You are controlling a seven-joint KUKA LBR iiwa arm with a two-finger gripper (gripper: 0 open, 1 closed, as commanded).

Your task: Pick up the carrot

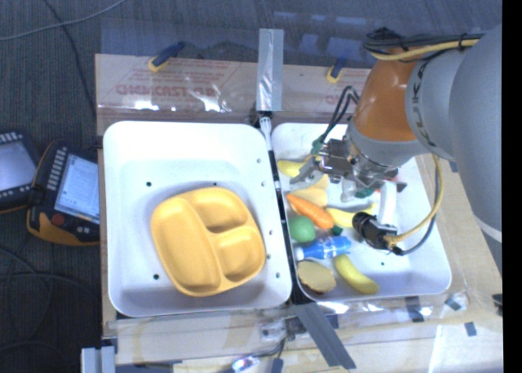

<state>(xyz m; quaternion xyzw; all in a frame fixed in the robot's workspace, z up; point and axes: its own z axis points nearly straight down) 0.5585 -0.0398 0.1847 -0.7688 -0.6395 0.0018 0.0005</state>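
The carrot (311, 210) is orange and lies slantwise in the left half of the right bin (424, 259), among other toy foods. My gripper (325, 164) hangs over the back of that bin, just above and slightly right of the carrot, close to a yellow item (288, 168). From this angle nothing shows between it and the carrot, and the wrist hides the bin floor beneath it.
Around the carrot lie a green ball (303, 229), a blue bottle (327, 247), a banana (356, 275), a brown potato (316, 277) and a yellow piece (341, 218). The left bin (130, 167) holds a yellow divided tray (210, 238). A black cable connector (369, 231) dangles near the food.
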